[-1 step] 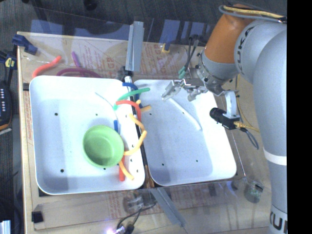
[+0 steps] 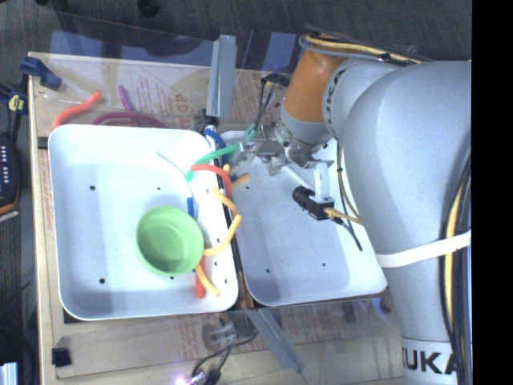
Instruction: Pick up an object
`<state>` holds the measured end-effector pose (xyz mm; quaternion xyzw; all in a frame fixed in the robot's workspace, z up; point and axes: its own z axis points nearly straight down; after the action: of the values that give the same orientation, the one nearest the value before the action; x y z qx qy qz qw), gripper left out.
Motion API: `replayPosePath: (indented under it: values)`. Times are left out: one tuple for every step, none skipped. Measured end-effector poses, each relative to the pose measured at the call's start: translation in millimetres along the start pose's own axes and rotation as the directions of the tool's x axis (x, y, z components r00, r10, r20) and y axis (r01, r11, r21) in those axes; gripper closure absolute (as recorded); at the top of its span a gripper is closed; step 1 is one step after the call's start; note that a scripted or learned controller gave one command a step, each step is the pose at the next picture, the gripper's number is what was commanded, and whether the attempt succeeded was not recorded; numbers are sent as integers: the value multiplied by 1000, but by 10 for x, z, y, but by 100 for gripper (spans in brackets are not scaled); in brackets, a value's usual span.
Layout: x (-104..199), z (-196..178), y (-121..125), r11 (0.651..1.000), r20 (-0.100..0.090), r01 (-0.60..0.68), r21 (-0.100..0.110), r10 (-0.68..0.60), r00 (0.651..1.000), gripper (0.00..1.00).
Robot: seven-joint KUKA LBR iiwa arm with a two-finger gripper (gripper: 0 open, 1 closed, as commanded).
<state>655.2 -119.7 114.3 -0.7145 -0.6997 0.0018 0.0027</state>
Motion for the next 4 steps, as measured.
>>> replayPosePath:
  values:
    - [122,94,-292,995,25,91,-45,-90,996,0]
    - [87,129,-381,984,28,175,-27,-174,984,0]
    - [138,39,-387,983,19,185,-20,-184,983,100]
    - [102,26,-383,983,25,181,-22,-181,983,0]
